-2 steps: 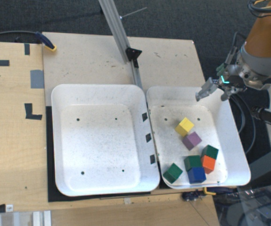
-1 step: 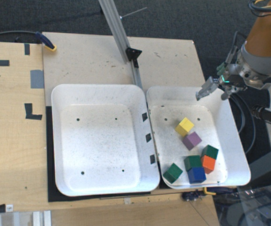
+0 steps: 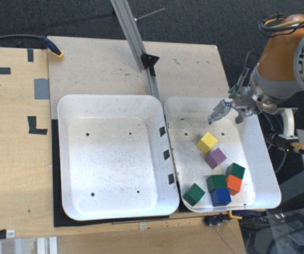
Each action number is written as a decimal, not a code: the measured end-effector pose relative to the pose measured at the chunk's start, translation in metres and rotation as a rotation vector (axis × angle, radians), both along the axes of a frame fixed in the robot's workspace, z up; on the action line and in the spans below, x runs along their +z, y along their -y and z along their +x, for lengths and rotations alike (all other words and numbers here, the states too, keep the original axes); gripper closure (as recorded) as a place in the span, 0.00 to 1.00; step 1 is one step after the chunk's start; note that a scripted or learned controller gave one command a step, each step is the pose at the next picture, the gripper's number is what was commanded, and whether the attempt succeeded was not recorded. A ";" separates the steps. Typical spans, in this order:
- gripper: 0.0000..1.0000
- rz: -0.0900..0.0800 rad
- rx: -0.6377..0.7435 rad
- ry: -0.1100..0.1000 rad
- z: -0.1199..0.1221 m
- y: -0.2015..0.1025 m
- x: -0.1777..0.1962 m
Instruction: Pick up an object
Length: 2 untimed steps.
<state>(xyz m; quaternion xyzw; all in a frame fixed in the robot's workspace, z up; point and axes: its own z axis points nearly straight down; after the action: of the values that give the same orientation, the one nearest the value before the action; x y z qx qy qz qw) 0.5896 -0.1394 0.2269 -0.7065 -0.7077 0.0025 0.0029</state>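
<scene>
Camera view looks down at a slant on a pale wooden tabletop (image 3: 114, 73), scuffed and marked, with grey and dark tape patches over on its left side. Beyond its far edge, dark carpet (image 3: 62, 9). A grey metal rail (image 3: 130, 28) runs diagonally down from the top and ends at a black bracket just above the gap between the two bins. A dark cable with a blue and yellow end (image 3: 51, 45) lies at the far-left corner.

Left bin (image 3: 109, 157): white, speckled with dark dust, a few small holes in its floor. Right bin (image 3: 194, 115) sits tight beside it, and that's where the blocks are. Yellow cube (image 3: 208, 141) near the middle, purple cube (image 3: 215, 157) just below and touching it. Toward the near corner there's a cluster: a green cube (image 3: 236, 170), an orange cube (image 3: 234, 183), a dark green cube (image 3: 214, 182), a blue cube (image 3: 220, 196), all packed close. Another green cube (image 3: 194, 193) sits apart at the near-left edge.

Arm comes in from the right, orange band showing. Pincer (image 3: 229, 114) hangs above the far part of the right bin, fingers spread apart, nothing between them, well clear of the yellow cube.
</scene>
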 end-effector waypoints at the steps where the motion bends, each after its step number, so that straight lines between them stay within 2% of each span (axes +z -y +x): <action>1: 0.00 0.000 0.000 0.000 -0.001 -0.010 -0.059; 2: 0.00 -0.001 0.000 0.001 -0.008 -0.016 -0.106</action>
<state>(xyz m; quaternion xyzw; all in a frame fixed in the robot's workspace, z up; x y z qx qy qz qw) 0.5813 -0.1229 0.1212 -0.7067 -0.7075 0.0023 0.0023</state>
